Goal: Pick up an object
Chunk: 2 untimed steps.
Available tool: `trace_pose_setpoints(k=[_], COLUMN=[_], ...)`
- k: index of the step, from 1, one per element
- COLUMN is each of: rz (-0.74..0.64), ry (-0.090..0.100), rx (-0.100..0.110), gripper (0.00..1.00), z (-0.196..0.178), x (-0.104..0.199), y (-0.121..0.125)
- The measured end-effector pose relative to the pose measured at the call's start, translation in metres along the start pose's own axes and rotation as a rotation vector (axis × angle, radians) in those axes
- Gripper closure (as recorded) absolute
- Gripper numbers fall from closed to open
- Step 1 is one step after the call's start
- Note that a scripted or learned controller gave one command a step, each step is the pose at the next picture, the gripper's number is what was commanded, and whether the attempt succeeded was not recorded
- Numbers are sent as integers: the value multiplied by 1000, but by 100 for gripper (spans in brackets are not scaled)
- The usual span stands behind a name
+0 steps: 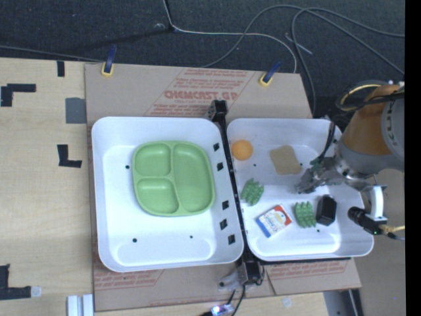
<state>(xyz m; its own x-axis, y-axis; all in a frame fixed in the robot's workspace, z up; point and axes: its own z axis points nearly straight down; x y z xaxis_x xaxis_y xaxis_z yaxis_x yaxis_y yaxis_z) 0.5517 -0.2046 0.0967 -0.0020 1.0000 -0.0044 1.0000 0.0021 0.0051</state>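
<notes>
- Well, taking the black divider [227, 176] between the two bins as the marker: the left bin [108, 176] holds a green sectioned plate [174, 178], well to the left of it.
- Just right of the divider sit an orange ball [242, 150] and, nearer me, a green ridged piece [252, 191].
- Further right lie a tan flat piece [285, 159], a small white packet with red and blue print [273, 220], a second green ridged piece [304, 213] and a black block [326, 210].
- The gripper [309, 183] hangs low over the right bin [309, 127], far from the divider, between the tan piece and the black block; I cannot tell its state, and nothing shows in its grasp.
- Risk, as I judge it: the green piece and black block lie close together, so a descent could nudge one and miss both, or catch an edge and let it slip.
- Red lettering on the cardboard [197, 87] behind the bins is too blurred to read; so is the packet's print.
</notes>
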Motion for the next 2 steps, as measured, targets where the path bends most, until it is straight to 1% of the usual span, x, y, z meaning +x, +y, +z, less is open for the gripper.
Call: trace_pose_setpoints(k=[1,2], rz=[0,0], ry=[5,3], rx=[3,-1], gripper=[100,100], z=[-46,-109], x=[7,5], y=[-3,0])
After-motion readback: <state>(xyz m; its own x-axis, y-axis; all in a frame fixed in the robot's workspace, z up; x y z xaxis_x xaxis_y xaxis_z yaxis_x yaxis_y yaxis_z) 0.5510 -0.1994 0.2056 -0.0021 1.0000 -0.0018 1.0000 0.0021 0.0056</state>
